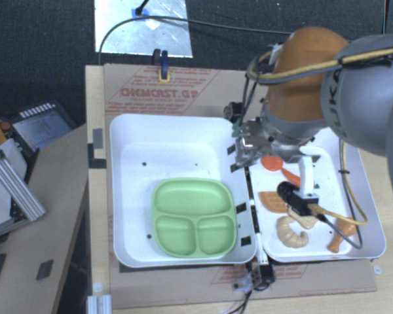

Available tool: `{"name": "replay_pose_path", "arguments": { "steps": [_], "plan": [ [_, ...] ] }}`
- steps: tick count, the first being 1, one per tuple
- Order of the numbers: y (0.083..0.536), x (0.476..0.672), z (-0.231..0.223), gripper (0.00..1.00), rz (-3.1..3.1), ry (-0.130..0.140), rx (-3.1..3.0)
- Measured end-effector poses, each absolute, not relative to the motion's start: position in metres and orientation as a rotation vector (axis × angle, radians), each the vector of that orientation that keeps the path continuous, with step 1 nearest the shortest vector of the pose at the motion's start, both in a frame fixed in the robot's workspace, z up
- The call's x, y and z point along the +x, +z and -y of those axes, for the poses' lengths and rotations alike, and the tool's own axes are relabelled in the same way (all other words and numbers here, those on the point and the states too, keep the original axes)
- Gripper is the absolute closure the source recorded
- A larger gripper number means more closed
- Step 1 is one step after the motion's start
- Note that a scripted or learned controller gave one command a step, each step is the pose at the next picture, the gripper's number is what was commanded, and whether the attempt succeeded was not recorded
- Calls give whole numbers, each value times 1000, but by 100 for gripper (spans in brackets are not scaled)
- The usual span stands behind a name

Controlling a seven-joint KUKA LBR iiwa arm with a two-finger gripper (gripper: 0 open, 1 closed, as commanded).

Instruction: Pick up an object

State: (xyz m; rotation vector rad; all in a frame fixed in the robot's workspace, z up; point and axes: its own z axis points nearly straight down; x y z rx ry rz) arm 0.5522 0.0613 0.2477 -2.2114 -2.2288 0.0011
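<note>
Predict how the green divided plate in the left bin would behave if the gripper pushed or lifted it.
The green divided plate looks like moulded plastic, so probably stiff and light. Lying flat on the left bin floor, it would likely slide rather than tip. Its low rounded rim may be hard to pinch.

One fixed camera looks down at a slant on two shallow white plastic bins [124,175]; the grey arm [360,97] enters from three o'clock.

Looking like a robotics lab: KUKA arm [360,90] reaching over a worktop [65,195] carrying two white bins [128,175], cardboard sheet [164,90] lying under them, cables [203,25] trailing across dark carpet [39,38], aluminium extrusion [13,182] sitting at left.
</note>
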Motion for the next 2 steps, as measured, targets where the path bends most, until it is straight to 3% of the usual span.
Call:
{"name": "replay_pose_path", "arguments": {
  "steps": [1,2],
  "plan": [
    [229,554,-110,100,2230,-1,-2211],
    [230,554,-108,0,2225,-1,-2218]
  ]
}}
